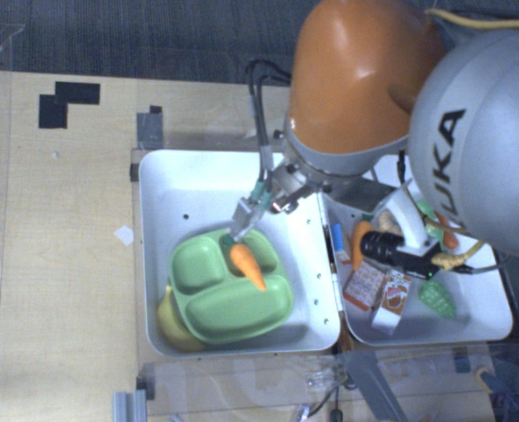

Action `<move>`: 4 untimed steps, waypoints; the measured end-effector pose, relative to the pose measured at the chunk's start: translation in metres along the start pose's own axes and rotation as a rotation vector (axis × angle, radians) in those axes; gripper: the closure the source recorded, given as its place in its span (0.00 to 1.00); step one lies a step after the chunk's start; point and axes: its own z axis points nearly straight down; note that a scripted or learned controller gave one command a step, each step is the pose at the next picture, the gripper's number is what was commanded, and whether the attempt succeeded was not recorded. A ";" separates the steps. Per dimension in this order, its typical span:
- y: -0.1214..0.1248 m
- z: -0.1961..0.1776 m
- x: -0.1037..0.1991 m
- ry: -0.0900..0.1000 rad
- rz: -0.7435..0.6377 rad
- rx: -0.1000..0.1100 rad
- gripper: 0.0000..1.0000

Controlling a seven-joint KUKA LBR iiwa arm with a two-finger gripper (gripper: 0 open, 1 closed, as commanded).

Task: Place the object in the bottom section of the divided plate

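The arm (391,95) covers the far part of the right bin (497,319) and runs off the top and right edges. A yellow thing (170,322) lies mostly hidden under the plate (229,293). The gripper (242,227) is too small to tell how its fingers stand. Print on the packets (374,288) is unreadable.

One fixed camera looks down at a slant on the left bin (154,236) — the arm (400,86) looms close at right.
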 end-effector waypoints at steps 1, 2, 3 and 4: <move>0.000 0.000 0.000 0.000 0.000 0.001 0.00; 0.000 0.000 0.000 0.000 0.000 0.001 0.00; 0.000 0.000 0.000 0.000 0.000 0.001 0.00; 0.000 0.000 0.000 0.000 0.000 0.001 0.00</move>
